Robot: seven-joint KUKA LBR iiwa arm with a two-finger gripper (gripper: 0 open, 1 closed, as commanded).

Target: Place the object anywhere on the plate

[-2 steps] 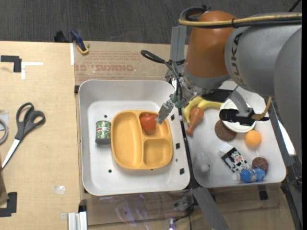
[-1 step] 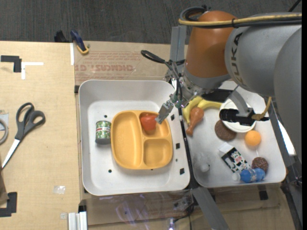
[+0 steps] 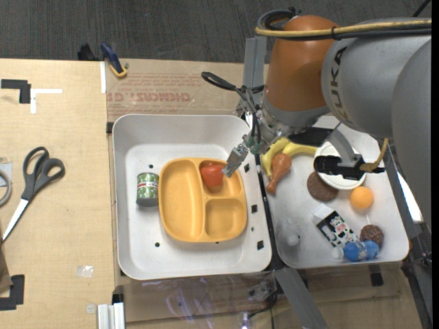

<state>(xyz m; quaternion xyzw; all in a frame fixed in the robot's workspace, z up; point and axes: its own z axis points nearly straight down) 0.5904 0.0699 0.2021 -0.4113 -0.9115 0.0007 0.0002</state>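
Grey arm (image 3: 370, 60) hangs its claw (image 3: 235, 162) at yellow plate (image 3: 180, 208) rim, touching red object (image 3: 212, 175); grip unclear

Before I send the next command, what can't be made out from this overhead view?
- Claw: small and at a slant; its grip on the red round object in the yellow divided plastic plate can't be judged.
- Right white bin: its far end is covered by the grey arm.
- Yellow banana: partly under the arm.
- Small green can: label too small to read.
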